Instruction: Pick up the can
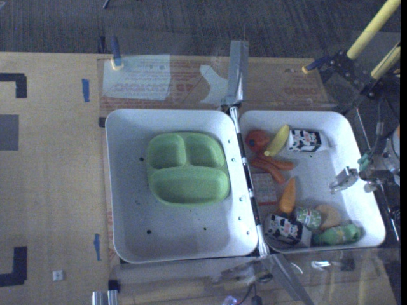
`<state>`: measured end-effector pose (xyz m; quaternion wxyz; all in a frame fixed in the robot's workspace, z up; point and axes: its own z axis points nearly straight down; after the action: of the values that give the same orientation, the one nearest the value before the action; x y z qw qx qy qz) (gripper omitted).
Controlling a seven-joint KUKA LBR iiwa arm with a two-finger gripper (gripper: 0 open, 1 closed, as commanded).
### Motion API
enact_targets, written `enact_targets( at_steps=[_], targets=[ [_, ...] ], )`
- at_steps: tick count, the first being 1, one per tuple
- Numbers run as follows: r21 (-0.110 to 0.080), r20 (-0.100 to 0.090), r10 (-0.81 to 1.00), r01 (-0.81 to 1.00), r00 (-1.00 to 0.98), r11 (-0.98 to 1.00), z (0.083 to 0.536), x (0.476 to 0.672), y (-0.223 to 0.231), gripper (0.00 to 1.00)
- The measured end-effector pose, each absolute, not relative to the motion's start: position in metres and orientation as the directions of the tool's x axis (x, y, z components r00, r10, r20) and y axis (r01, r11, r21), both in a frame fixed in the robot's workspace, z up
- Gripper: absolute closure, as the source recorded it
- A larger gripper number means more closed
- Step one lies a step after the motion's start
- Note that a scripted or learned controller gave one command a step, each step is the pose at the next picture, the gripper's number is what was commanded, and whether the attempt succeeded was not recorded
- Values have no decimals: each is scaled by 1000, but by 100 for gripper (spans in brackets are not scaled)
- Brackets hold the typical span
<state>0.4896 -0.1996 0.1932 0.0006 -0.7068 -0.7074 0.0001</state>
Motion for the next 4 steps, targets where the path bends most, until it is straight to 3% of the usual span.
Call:
enact_targets(
  at_steps=[1, 2, 3, 4],
  targets=[
    [7, -2, 1000, 1000, -27, 27, 87, 502, -170, 0],
    [11, -4, 1000, 1000, -24, 24, 97, 503, -171, 100],
    [2, -1, 989, 989, -150, 150, 307, 517, -120, 100],
    [1, -1, 989, 989, -150, 150, 307, 517, -120, 0]
  ],
)
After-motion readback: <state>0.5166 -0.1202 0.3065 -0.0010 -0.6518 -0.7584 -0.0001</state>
